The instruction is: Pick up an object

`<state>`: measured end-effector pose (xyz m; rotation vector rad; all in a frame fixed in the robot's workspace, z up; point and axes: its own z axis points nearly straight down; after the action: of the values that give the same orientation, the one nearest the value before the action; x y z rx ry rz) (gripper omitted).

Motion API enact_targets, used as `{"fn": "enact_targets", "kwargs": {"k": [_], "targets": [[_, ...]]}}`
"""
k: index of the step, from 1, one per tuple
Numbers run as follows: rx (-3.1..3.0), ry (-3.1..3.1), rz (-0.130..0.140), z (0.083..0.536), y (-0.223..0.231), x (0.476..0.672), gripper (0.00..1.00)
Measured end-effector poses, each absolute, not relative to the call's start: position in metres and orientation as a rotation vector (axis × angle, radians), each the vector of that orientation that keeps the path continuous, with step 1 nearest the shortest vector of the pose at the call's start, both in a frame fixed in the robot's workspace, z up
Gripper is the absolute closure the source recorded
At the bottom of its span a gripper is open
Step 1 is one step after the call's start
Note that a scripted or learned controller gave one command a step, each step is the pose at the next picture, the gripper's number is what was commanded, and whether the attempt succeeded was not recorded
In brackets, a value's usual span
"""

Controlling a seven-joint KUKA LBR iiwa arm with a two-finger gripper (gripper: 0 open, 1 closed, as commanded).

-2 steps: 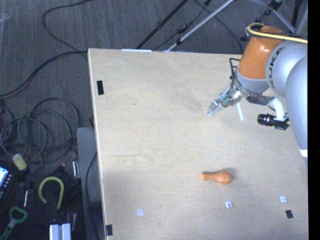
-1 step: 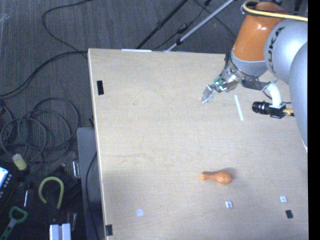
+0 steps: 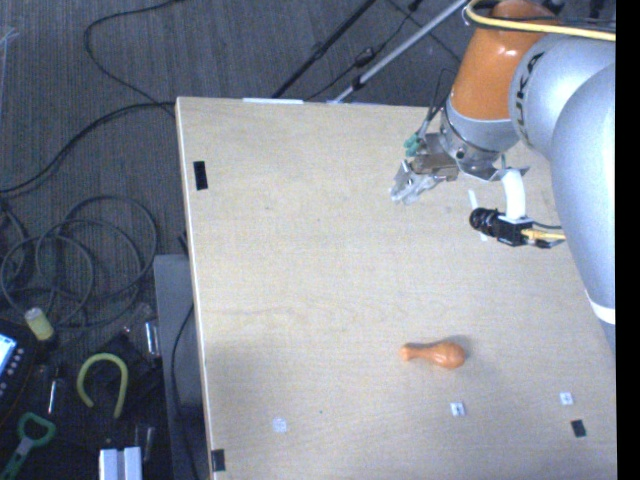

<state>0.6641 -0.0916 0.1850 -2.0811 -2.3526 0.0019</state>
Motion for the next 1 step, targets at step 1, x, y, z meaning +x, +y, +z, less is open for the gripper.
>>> {"fn": "enact_targets", "kwargs": {"k": [1], "targets": [[-2.081, -2.352, 0.002, 0.185, -0.0917, 0.6641, 0.0]]}}
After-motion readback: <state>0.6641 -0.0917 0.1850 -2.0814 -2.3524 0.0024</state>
